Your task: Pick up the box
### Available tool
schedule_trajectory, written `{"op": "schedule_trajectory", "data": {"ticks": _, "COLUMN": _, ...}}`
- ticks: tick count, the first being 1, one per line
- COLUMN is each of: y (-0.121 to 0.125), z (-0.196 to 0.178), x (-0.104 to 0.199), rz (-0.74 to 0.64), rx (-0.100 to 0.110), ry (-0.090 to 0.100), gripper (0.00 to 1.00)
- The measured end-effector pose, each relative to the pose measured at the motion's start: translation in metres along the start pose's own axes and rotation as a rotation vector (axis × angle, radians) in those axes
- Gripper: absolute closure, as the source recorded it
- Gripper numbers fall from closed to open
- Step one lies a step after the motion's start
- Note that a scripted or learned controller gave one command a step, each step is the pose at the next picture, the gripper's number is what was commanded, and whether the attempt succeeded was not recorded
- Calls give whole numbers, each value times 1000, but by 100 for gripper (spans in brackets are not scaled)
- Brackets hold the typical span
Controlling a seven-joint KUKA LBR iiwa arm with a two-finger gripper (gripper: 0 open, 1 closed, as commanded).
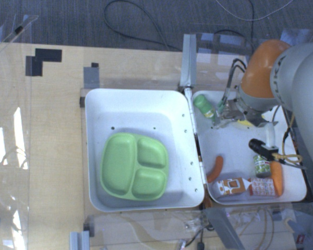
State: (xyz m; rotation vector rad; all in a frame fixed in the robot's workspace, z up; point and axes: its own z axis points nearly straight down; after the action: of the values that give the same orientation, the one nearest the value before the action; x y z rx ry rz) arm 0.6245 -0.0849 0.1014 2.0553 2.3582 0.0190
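Camera view: claw (223,114) parked far corner, grip unreadable, box (246,187) lying flat near edge. Needed dropping square across its narrow sides.

The pincer (223,114) hangs over the far end of the right bin (235,145), a bottle (203,104) just left of it. The box (249,187), sausage (215,169) and carrot (276,177) lie nearer the camera; the divided plate (134,166) sits in the left bin (120,105).

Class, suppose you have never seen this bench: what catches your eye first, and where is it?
First the green divided plate, alone in the left bin. Next the grey arm's orange band, above the right bin's far end. Along that bin's near edge lies the box, beside a sausage.
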Motion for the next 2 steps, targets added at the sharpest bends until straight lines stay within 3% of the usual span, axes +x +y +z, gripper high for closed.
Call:
{"op": "schedule_trajectory", "data": {"ticks": 1, "y": -4, "z": -86, "x": 26, "rz": 44, "rx": 10, "ry": 1, "gripper": 100}}
{"op": "schedule_trajectory", "data": {"ticks": 2, "y": -4, "z": -86, "x": 26, "rz": 44, "rx": 11, "ry": 1, "gripper": 0}}
